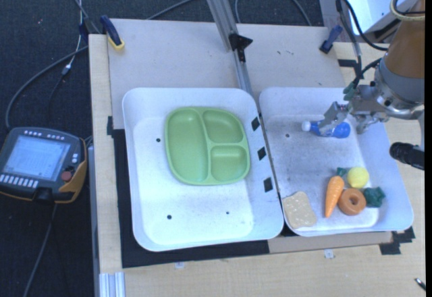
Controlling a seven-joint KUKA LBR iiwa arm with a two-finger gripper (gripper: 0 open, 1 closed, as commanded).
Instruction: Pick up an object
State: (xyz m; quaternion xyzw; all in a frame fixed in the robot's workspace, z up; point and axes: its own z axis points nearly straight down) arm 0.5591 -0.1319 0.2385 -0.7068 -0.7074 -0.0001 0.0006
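White bins sit side by side on the bench (pixel 175 46), the left bin (pixel 196 221) bearing a green divided plate (pixel 206 145). At the far side of the right bin (pixel 297 154), the hand (pixel 349 113) hovers just above a small blue object (pixel 332 129), fingers spread with nothing between them. Because the blue object is low and rounded, a slightly off-centre closing could push it aside, leaving the carrot (pixel 333 195) and doughnut (pixel 352 201) nearer by untouched.

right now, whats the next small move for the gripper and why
Probably a short descent straight onto the blue object in the right bin. The gripper sits right over it near the bin's far side, while the carrot, the brown ring and the cracker lie well toward the near edge.
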